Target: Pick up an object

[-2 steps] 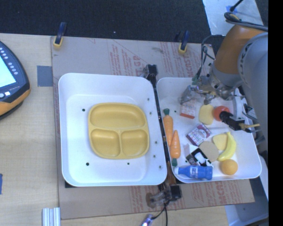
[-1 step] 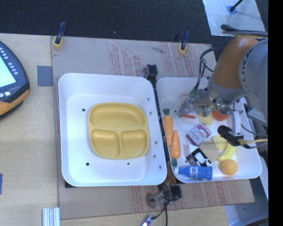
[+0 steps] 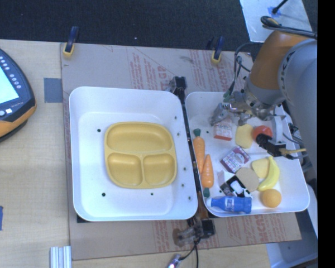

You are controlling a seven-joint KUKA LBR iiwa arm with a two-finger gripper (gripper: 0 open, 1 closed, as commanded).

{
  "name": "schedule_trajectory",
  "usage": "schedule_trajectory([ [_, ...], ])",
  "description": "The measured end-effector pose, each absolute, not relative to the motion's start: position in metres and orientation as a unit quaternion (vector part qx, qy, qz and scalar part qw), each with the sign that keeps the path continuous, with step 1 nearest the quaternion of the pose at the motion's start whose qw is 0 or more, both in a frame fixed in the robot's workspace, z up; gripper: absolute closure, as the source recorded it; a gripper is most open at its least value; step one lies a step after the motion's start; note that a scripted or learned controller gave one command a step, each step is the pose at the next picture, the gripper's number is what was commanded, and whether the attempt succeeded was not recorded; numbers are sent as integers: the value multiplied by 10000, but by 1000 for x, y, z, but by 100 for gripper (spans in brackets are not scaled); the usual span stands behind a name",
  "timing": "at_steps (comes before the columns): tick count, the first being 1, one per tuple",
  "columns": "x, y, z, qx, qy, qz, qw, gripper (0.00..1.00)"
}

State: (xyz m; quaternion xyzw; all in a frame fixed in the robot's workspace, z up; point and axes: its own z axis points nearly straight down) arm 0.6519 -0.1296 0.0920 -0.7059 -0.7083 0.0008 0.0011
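I'd drop the gripper (image 3: 222,114) straight onto that small packet (image 3: 224,131); can't tell its state from here.

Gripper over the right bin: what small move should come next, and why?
Probably a short straight descent. The gripper sits at the far end of the right bin, close beside a small red-and-white packet, with nothing seen between its fingers. Lowering onto that packet looks the nearest chance at a pick.
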Motion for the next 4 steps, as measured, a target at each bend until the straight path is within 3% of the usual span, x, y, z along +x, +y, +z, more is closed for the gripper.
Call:
schedule_trajectory([
  [1,605,-108,92,-7053,-7089,23,15,0],
  [2,642,-124,92,-7056,-7086,8,11,0],
  [3,610,-107,92,-7054,-7088,22,13,0],
  [4,648,-124,96,-7056,-7086,7,10,0],
])
